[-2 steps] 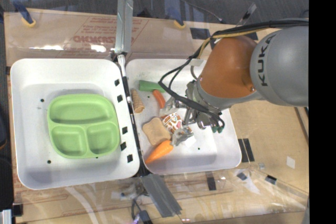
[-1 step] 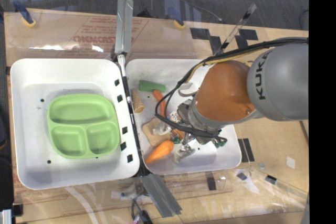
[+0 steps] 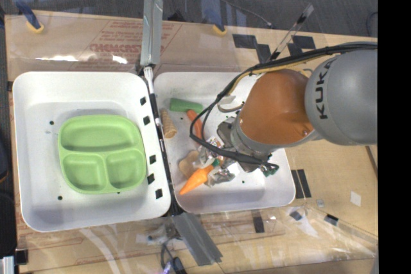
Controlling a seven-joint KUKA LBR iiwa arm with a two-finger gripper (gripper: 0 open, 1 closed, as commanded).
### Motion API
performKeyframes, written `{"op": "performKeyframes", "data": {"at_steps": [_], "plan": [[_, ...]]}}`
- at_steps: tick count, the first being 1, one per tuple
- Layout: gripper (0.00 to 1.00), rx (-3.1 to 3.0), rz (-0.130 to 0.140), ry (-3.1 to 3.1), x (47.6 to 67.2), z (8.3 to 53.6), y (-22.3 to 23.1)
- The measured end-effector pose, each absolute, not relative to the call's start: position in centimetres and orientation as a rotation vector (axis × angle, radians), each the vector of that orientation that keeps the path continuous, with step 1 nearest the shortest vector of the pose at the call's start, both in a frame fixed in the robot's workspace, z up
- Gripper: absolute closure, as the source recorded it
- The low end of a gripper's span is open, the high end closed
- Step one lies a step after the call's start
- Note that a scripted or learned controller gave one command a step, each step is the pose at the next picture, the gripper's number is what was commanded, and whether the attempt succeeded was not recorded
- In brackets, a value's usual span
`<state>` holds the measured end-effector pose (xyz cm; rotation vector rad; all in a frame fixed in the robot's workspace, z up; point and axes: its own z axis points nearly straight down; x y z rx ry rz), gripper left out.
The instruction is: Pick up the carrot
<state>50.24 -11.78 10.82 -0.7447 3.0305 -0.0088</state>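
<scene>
Down on the counter (image 3: 77, 247), two white bins sit side by side. The left bin (image 3: 26, 138) holds a big green tray (image 3: 101, 154) with three parts. The grey and orange arm (image 3: 302, 106) reaches into the right bin (image 3: 282, 186). Its gripper (image 3: 215, 163) is low by that bin's front edge, touching the carrot (image 3: 194, 180); whether it holds the carrot cannot be told. Near the bin's back left corner lie a green stick (image 3: 185, 104), a small orange piece (image 3: 194, 123) and a tan piece (image 3: 169, 124).

"KU" lettering on grey arm (image 3: 340, 99), rest cut off
</scene>
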Motion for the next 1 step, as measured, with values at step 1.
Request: {"op": "performKeyframes", "data": {"at_steps": [1], "plan": [[1.00,-0.748,-0.009,3.037,51.34,25.16,-7.14]]}}
